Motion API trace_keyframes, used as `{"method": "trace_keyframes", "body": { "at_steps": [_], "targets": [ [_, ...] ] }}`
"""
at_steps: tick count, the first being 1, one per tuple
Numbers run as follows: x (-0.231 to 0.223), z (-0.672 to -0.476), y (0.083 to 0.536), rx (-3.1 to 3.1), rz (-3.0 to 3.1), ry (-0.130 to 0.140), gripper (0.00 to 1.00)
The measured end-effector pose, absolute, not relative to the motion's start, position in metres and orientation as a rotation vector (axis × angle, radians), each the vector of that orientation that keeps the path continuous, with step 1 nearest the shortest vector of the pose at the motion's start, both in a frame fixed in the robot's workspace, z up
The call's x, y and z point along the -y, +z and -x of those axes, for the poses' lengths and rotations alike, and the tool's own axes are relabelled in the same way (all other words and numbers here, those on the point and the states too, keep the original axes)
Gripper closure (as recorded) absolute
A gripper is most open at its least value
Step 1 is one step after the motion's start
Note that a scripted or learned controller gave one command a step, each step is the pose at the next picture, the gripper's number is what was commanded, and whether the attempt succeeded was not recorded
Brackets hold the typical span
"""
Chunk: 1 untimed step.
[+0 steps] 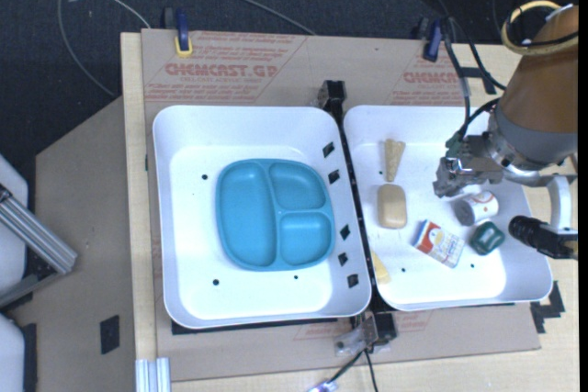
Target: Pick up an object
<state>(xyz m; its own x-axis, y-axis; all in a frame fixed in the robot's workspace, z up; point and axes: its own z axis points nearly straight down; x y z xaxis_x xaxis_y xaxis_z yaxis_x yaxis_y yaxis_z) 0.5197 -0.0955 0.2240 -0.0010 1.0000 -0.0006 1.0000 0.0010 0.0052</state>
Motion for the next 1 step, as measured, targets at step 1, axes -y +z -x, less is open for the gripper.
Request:
{"method": "trace_keyframes", "body": {
  "at_steps": [1],
  "targets": [
    [0.0957,-0.5212,0.2781,-2.219,-2.215,0.007,1.00]
  ]
}}
